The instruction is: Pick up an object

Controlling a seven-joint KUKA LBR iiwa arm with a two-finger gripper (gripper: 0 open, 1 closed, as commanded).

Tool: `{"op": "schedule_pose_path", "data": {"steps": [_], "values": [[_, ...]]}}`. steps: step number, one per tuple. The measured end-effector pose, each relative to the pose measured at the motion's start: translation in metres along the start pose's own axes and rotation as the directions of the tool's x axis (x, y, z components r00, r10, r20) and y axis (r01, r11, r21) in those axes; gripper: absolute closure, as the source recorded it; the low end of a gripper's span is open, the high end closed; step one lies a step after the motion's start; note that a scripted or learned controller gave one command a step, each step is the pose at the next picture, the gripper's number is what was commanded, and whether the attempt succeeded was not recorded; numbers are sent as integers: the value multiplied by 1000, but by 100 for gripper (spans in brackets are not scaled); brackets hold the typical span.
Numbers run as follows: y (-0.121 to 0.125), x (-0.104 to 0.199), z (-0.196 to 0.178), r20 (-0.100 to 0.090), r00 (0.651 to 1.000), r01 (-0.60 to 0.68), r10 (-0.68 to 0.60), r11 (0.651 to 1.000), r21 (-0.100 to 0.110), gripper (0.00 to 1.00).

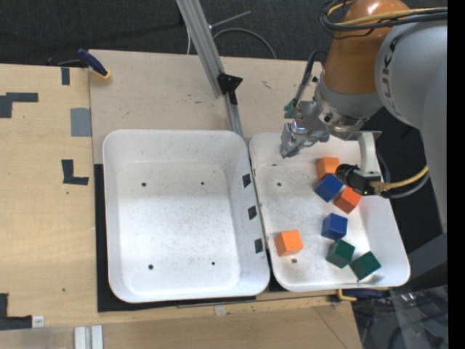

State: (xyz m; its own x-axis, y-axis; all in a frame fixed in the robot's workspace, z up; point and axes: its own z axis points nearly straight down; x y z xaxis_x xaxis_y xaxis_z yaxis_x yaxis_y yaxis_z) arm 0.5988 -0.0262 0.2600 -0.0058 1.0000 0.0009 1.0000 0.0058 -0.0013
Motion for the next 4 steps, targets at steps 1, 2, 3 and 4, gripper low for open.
{"op": "schedule_pose_path", "data": {"steps": [1, 2, 3, 4], "values": [[14, 49, 20, 0, 1000, 0, 0, 1000, 1, 100], [34, 104, 27, 1, 1000, -3, 3, 1000, 1, 100], [55, 124, 31, 2, 1000, -3, 3, 1000, -1, 100], [54, 124, 31, 3, 1000, -4, 4, 1000, 0, 0]]}}
